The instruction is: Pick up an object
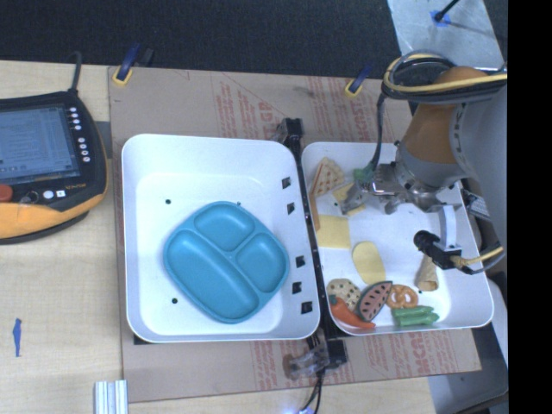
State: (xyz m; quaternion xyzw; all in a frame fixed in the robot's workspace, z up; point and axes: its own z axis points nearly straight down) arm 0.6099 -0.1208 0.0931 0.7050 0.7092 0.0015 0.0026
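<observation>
Along the near edge of the right bin (pixel 479 316) lie five small toy foods in a row: a brown spotted cookie (pixel 342 290), an orange carrot (pixel 349 316), a watermelon slice (pixel 375 300), a pretzel (pixel 401 297) and a green bean pod (pixel 415 317). Just right of them stands one tan cone (pixel 427 274). Farther back rest one pale yellow oval (pixel 368 262) and one yellow cheese square (pixel 334 231), then one tan cracker wedge (pixel 327 179) at the far left corner. The left bin (pixel 147 162) carries one blue divided plate (pixel 226 260) with three compartments. On the surface (pixel 52 317) at far left sits one tablet controller (pixel 47 158). The grey arm (pixel 457 136) reaches in from the right, bent down over the far part of the right bin, its gripper (pixel 366 188) low beside the cracker wedge. Whether the fingers are apart or together cannot be told here.
</observation>
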